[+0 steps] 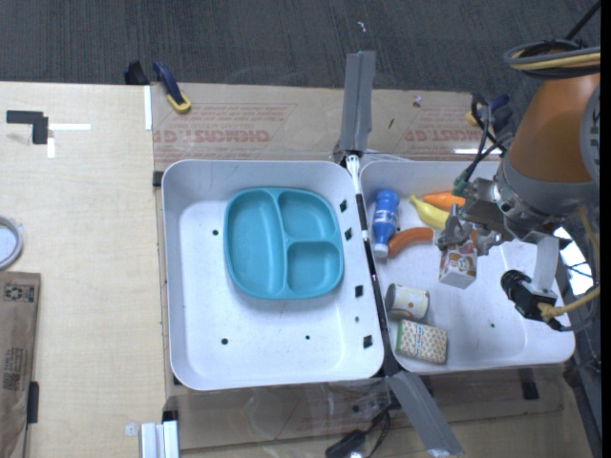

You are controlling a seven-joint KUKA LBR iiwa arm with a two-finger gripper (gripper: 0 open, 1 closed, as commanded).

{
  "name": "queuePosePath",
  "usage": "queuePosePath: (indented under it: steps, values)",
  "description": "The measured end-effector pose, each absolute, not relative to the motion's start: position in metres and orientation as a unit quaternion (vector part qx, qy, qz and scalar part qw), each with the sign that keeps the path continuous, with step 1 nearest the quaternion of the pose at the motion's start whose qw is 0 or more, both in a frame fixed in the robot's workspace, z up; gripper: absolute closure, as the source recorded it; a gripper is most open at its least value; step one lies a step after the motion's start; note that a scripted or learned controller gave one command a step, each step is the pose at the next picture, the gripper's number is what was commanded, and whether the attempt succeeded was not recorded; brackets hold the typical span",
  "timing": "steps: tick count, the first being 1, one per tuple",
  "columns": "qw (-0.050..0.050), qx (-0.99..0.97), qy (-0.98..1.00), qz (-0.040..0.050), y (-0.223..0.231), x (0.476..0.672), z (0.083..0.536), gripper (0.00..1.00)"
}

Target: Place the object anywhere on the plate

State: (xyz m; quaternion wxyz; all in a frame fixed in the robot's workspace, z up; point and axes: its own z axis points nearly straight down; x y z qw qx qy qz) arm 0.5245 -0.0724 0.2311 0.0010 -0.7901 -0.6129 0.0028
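The blue three-compartment plate (284, 241) lies in the left bin (191, 284), with nothing on it. Over the right bin (516, 342), my gripper (464, 239) points down from the grey and orange arm. A small white and brown carton (458, 267) stands upright just below it, its top between the fingers. The gripper is shut on that carton, to the right of the plate and across the bins' shared wall.
The right bin also holds a blue bottle (384, 219), a yellow banana (429, 212), an orange carrot (441, 199), an orange sausage-shaped piece (409, 240), a tipped paper cup (408, 301) and a tan cracker packet (423, 341). A black cable end (520, 292) hangs beside the gripper.
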Motion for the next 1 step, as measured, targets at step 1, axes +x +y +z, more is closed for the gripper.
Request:
queuePosePath:
  steps: [1]
  values:
    - [0.0,-0.738,-0.675,0.0019,-0.0089,0.5721,0.2158,1.0]
